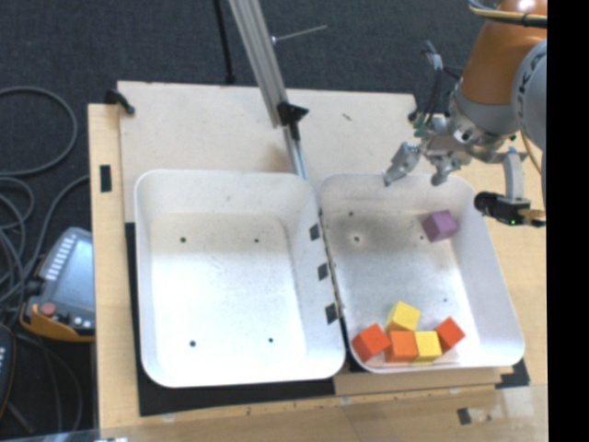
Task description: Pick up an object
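On the bench (212,127), two shallow white bins are sitting side by side, their inner rims touching along the middle. The left bin (156,274) is lying bare and is offering the widest open floor in view. The right bin (488,274) is holding all the blocks, yet its upper and middle floor is staying mostly open. The arm (502,53) is reaching in from the right and is hanging over the far rim of the right bin, with a slanted metal post (262,58) standing well apart to its left.

The gripper (416,169) is hovering at that far rim with its fingers spread apart and nothing between them — though the tips are small here, so how wide they are standing is only roughly readable.

The purple block (440,225) is lying alone just below the gripper, near the right wall. A cluster is crowding the near rim — an orange block (371,341), a second orange block (403,344), a yellow block (403,316), another yellow block (428,343) and a red-orange block (450,331), all pressing close together.
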